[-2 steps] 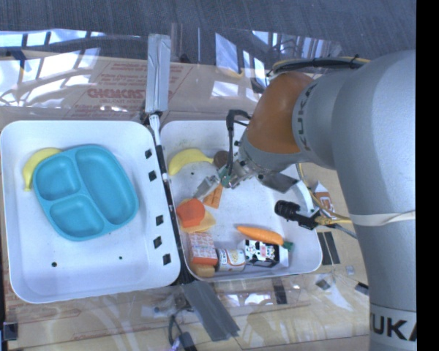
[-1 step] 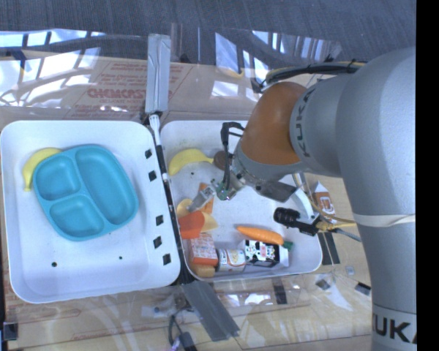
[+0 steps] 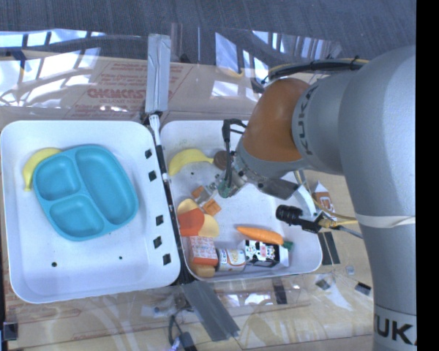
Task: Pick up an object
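So I'm at the reach-down step of the pick; my hand (image 3: 223, 186) is low inside the right bin (image 3: 307, 258), near its middle, and nothing's grabbed yet as far as I can see — no object between the tips; honestly the hand is small and dark against the wrist from this angle, so I can't tell how it's set.

Closest candidate looks like the small orange block (image 3: 200, 194), just beside the hand on its left, with another orange bit (image 3: 211, 208) right below it; the yellow banana (image 3: 188, 159) lies a little up and to the left, the carrot (image 3: 260, 234) sits lower right, well apart.

Next move, my guess — centre over that block, go straight down, close; the pieces are crowded, so I might nudge a neighbour.
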### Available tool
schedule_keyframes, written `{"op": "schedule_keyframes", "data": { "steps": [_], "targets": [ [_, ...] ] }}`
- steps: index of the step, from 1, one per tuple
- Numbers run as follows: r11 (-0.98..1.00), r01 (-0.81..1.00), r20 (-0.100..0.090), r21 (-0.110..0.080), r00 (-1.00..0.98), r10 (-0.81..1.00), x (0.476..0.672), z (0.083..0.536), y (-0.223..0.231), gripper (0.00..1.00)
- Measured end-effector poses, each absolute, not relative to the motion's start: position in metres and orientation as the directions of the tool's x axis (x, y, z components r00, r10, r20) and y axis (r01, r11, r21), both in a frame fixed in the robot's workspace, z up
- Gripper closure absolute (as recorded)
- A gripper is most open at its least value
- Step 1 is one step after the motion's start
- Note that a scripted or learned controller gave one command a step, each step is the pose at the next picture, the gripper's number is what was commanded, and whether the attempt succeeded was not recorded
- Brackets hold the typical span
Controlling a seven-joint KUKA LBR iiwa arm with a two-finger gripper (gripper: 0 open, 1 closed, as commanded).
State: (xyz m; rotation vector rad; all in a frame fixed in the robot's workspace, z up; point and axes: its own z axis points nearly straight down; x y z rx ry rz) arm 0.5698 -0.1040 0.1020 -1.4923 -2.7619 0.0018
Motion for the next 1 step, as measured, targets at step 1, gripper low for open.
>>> {"op": "schedule_keyframes", "data": {
  "steps": [1],
  "targets": [
    [0.447, 0.895, -0.002, 0.001, -0.447, 0.895, 0.5471, 0.1572, -0.1138, 1.00]
  ]
}}
